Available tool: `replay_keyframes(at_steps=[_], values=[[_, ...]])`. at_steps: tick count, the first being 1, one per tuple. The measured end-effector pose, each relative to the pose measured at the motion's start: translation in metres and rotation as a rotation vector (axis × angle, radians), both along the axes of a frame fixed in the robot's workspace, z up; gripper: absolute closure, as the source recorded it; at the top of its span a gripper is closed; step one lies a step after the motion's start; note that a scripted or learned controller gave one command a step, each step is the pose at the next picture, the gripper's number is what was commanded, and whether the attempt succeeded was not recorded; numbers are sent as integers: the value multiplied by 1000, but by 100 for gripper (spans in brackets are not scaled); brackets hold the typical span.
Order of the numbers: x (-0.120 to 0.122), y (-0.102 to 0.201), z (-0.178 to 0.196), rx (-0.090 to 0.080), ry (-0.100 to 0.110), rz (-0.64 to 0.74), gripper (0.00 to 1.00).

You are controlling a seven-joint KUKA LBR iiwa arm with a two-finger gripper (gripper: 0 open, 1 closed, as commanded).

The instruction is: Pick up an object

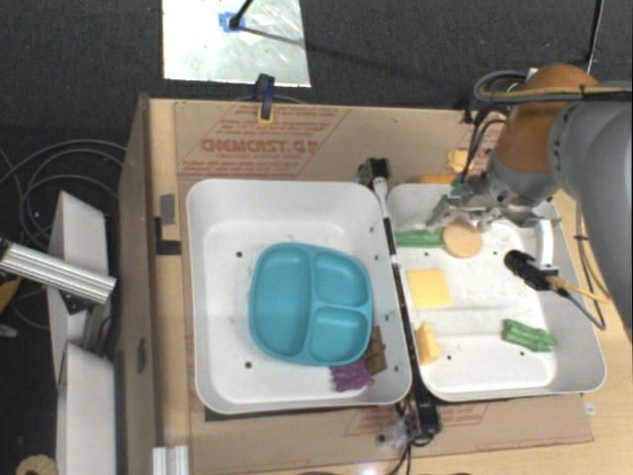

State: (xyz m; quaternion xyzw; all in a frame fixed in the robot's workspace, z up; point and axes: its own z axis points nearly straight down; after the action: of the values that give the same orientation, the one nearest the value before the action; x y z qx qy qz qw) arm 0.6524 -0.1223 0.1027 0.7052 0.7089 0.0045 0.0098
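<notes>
Gripper (pixel 461 214) sits low over the right bin (pixel 487 310), close to that bin's far edge, with the grey arm reaching in behind it from the right. Whether it is apart or together cannot be told from this angle; the metal at the tip blurs into the wrist.

Just under it, on the near side, lies the tan disc (pixel 462 241), flat on the bin floor, and that looks like the target. Nothing can be seen clamped, and the disc seems to be resting on the bin rather than lifted, so the pick is judged not yet made. The approach looks about done; the grasp and the lift are what is left.

Other candidates sit around it. A green strip (pixel 419 236) lies beside the disc toward the bin's left edge, very close to it, perhaps touching. A yellow square (pixel 429 288) lies nearer the middle, a yellow wedge (pixel 427 343) near the front left corner, and a green piece (pixel 527 335) toward the front right corner. An orange piece (pixel 435 178) shows at the far edge.

Over in the left bin (pixel 227 236), a teal divided plate (pixel 312 305) takes the centre, with a purple piece (pixel 348 376) and a brown piece (pixel 376 352) at its front right. All well apart from the gripper.
</notes>
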Motion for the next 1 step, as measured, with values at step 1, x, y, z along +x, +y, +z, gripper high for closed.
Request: replay_keyframes(at_steps=[1], values=[[-78,29,-15,10,26,-4,0]])
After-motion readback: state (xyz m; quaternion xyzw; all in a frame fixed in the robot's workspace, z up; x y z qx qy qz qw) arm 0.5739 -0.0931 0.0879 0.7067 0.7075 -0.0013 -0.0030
